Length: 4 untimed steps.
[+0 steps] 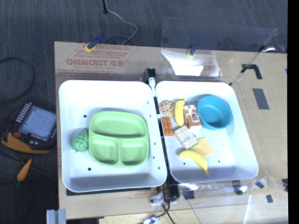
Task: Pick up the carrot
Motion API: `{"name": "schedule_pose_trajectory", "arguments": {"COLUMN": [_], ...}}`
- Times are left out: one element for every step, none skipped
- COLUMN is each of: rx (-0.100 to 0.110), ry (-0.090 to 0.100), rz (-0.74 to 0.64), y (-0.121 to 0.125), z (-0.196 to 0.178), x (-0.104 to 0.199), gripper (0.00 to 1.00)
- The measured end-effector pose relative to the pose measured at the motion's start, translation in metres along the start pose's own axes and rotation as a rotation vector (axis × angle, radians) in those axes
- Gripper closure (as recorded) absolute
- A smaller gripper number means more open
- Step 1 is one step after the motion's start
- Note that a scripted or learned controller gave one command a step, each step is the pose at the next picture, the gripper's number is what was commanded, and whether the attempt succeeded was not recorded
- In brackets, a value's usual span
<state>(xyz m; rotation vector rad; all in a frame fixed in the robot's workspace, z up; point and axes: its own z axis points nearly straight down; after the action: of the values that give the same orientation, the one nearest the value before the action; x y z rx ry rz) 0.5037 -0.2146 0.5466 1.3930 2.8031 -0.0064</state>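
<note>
Left bin [65,125]: white, shallow, rounded corners, smooth plastic. It holds a matte green three-compartment plate [119,136], with a bumpy green lump [81,141] touching the plate's left edge. Right bin [243,143]: same moulding. Glossy blue round bowl [214,112] sits upper right in it. Two curved yellow bananas, one lower centre [194,158] and one upright by a round speckled cookie [166,108]. Carrot: can't tell. The only candidate is an orange tapered object [23,169] on the carpet, lower left of frame.

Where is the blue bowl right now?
The blue bowl sits in the right-hand white bin, toward its back right corner, just right of the small orange-and-white box.
</note>
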Motion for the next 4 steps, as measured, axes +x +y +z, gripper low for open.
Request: {"name": "schedule_pose_trajectory", "arguments": {"rx": [0.001,0.000,0.000,0.005], "ry": [0.001,-0.006,-0.005,0.018], "rz": [0.000,0.000,0.000,-0.126], "y": [0.000,0.001,0.001,0.044], "z": [0.000,-0.011,-0.010,0.101], "x": [0.000,-0.001,-0.001,-0.038], "gripper": [0.00,1.00,0.00,0.00]}}
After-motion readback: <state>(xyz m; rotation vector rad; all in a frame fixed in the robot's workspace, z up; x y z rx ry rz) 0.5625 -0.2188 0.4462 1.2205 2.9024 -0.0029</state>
